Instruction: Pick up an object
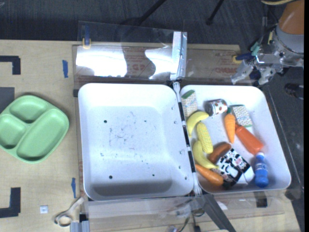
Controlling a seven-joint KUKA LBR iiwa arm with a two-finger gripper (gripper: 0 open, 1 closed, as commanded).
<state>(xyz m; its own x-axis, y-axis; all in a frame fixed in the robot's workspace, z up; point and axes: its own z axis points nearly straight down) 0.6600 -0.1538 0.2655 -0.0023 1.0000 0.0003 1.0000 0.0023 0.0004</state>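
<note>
The right bin [273, 129] holds a pile of toy items: a yellow banana [194, 120], a corn cob [204, 137], a carrot [230, 127], an orange bottle [249, 140], a blue bottle [261, 171], a black-and-white cow-patterned box [232, 165], a brown sausage [219, 151] and a small can [217, 106]. My gripper [251, 78] hangs above the bin's far right corner, beyond its back rim. It stands open with nothing between its fingers, apart from every item.
The left bin [130, 139] sits beside the right one, sharing a middle rim. A green divided plate [32, 128] lies on the bench at far left. A clear plastic panel [130, 57] stands behind the left bin. Scissors [67, 215] lie near the front edge.
</note>
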